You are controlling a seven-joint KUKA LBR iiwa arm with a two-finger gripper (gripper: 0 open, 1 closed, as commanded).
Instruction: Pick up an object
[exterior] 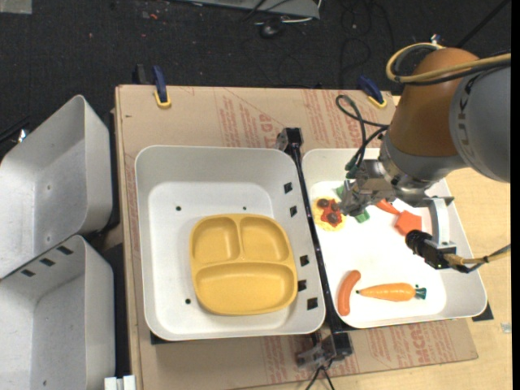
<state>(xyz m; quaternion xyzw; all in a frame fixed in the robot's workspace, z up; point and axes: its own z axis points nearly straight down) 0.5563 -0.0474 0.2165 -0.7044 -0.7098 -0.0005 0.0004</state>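
A dark floor strewn with cables is seen behind a cardboard-topped bench [244, 108] on which two shallow white bins lie side by side. Over the right bin [463, 299] the gripper [354, 200] is held low, near the bin's upper left corner; whether anything is pinched there cannot be told, since the grey wrist hides that part. Directly beneath and just left of the gripper a small yellow toy with red and dark pieces [329, 212] is found against the bin's left wall, with a green piece [361, 214] touching or nearly touching the tool's tip. This cluster is judged the likeliest target, lying straight below with hardly any sideways offset. A little to the right an orange block [406, 219] is placed near the bin's middle. Well apart, toward the bin's near edge, a toy carrot [390, 292] is laid with its long axis running left to right, green end to the right, and a red sausage [348, 291] stands nearly upright beside it at the lower left corner. In the left bin [154, 218] a yellow divided tray [242, 263] is set near the centre.
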